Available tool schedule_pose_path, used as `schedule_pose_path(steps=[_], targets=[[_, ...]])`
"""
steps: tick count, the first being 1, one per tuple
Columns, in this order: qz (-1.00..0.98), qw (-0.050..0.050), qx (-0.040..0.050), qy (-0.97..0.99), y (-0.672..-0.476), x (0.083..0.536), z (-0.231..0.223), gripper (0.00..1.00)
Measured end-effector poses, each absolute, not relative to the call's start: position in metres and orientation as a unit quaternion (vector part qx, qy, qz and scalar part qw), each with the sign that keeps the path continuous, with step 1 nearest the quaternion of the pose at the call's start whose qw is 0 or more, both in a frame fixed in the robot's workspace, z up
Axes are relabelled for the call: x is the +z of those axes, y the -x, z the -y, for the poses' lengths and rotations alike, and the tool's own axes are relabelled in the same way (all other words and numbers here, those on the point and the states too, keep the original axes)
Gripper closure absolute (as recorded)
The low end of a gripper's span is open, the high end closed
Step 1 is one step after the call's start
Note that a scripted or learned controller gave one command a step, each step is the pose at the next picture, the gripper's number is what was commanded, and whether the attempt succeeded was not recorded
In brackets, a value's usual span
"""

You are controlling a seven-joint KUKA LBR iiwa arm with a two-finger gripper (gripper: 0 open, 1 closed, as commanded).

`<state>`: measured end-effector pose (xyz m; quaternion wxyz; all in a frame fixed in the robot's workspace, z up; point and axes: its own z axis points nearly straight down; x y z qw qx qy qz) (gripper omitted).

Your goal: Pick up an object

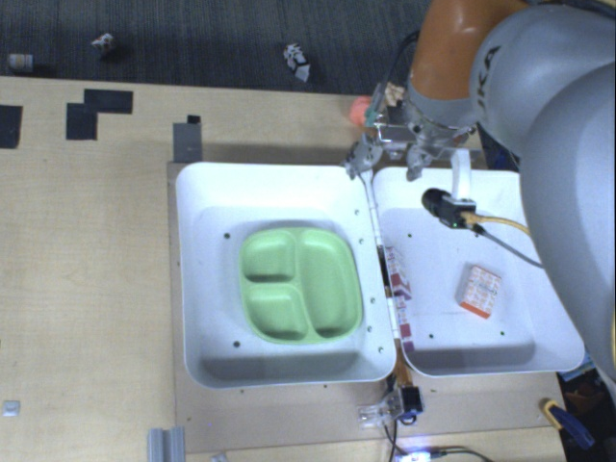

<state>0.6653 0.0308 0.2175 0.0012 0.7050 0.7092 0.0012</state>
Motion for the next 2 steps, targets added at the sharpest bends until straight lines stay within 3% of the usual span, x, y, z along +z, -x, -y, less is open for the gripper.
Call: schedule_pose_path(steps=[2], targets=[[-0.709,0.001,0.0012,-0.705,-0.6653,0.2175,-0.0308,0.00]])
